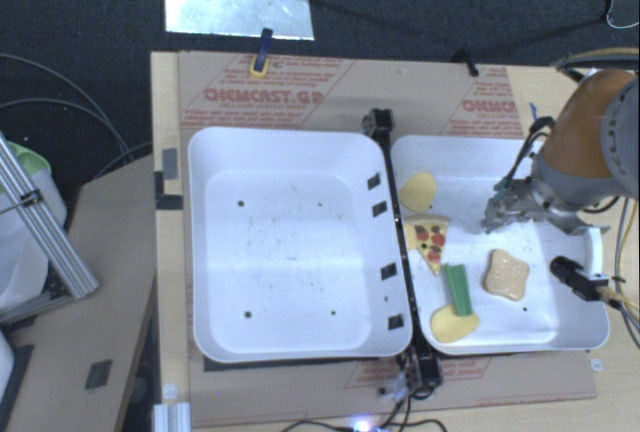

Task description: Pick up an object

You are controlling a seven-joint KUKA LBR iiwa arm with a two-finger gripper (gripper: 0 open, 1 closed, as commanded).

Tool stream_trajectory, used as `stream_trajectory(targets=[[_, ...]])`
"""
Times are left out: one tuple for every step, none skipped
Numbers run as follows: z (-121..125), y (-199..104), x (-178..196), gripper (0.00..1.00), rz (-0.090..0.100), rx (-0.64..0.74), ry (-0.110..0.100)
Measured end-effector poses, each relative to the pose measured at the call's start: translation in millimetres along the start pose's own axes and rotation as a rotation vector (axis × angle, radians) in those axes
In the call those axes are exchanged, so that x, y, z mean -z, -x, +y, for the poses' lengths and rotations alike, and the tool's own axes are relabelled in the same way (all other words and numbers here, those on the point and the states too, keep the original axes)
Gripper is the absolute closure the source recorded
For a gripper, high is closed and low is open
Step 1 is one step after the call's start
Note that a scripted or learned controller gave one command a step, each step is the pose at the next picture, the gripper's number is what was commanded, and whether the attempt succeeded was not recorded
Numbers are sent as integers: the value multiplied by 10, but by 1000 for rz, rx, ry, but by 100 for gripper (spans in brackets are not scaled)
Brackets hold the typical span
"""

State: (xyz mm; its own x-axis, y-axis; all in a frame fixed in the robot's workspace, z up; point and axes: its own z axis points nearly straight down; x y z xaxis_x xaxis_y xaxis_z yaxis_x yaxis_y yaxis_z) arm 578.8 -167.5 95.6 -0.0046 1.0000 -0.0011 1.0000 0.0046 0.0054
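Looming at the frame's right, the arm [592, 135] is hanging over the right bin [570, 325]; whether its fingers [497, 210] are apart is unclear. Below lie toast [506, 275], pizza slice [431, 243], green stick [457, 289].

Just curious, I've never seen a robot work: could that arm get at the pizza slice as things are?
Probably yes. The pizza slice lies uncovered in the right bin, the gripper beside it, nothing between.
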Motion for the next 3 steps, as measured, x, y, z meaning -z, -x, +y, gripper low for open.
stream_trajectory(targets=[[9, 1, 107, 100, 0, 1, 3], [-177, -1139, 937, 100, 4, 9, 1], [-183, -1068, 892, 0, 1, -2, -3]])
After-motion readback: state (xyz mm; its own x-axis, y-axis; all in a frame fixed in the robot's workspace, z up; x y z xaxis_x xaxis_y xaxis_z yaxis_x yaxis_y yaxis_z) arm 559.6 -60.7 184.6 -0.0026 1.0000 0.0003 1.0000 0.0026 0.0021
